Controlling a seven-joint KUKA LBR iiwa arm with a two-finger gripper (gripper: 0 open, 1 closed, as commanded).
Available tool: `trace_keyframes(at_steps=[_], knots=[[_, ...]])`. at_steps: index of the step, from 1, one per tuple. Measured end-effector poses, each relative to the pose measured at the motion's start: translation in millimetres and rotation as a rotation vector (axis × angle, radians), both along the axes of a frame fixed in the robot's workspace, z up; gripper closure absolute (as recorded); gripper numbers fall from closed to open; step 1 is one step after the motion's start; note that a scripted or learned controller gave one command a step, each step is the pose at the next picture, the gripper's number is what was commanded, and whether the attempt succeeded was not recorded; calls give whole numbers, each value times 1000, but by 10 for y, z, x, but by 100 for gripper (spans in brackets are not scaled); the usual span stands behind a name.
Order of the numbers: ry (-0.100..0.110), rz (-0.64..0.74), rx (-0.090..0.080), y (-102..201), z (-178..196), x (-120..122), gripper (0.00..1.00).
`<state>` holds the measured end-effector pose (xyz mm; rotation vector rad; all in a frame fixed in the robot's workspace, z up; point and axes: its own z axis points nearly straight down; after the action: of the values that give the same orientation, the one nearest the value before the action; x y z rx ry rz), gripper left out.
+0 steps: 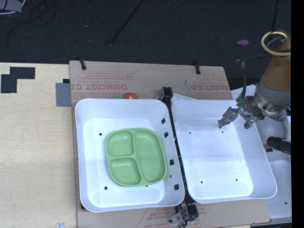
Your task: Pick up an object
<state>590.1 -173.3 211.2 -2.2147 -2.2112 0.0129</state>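
A light green divided plate with three compartments lies flat in the left bin. My gripper hangs over the upper right part of the right bin, far from the plate. It is open, with nothing between its fingers. The grey arm with its orange band comes in from the right edge.
A small red-orange object sits just behind the left bin's back wall on the cardboard sheet. A black divider with clips runs between the two bins. Cables lie to the right of the right bin.
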Motion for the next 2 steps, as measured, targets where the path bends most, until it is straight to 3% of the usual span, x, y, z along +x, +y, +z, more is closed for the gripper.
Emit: trace_keyframes(at_steps=[1, 2], knots=[[-12, 2, -2, -1, 74, 28, 0], [-6, 3, 0, 92, -526, 21, 0]])
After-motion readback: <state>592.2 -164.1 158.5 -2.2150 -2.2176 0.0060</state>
